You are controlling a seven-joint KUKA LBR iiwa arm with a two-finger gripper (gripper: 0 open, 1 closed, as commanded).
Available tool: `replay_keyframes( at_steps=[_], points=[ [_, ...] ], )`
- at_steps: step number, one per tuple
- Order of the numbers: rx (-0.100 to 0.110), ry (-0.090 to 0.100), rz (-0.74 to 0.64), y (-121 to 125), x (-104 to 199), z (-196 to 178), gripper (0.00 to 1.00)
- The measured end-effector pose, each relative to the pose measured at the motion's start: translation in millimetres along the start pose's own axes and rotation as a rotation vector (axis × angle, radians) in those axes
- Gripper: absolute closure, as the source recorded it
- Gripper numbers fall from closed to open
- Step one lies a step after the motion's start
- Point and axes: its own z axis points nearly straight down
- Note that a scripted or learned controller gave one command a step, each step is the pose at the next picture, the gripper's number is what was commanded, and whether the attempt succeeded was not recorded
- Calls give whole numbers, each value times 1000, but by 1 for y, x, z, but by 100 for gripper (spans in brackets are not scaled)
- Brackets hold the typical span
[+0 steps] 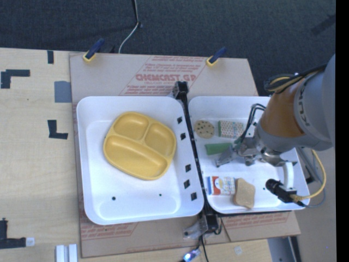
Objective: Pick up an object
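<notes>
Objects for picking sit in the two white bins, so look at the big things first. Your arm (297, 113) is the biggest thing; it is grey with an orange band and comes in from the right, bending low over the right bin (256, 207). The left bin (90, 146) comes next, and it holds a big yellow plate (140, 145) with three parts, lying flat near the middle. The right bin holds only small things. Near you sits a tan block (245, 193), maybe a sponge or a bit of bread, and it touches a small white carton (220, 186) with red and blue on it, just to its left. Farther away lie a pale speckled packet (230, 127) and a round cookie (204, 127), side by side. Between those two rows is a little green block (218, 147). Your gripper (228, 156) is down in the right bin, just beside the green block and a bit nearer than it, but you cannot tell if it is apart or together, because it looks like one dark grey shape. I cannot see anything caught in it. I think you are at the reaching step, with the lift not yet done. The green block looks like the thing you are going for. Next, you would need to get it squarely in the gripper, squeeze, and then go straight up slowly. Take care, since the block is low and flat and could slide away.
</notes>
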Motion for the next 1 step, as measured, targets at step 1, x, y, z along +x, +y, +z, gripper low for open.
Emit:
replay_keyframes(
  at_steps=[1],
  points=[
    [-3, -2, 0, 1, -1, -13, 100]
  ],
)
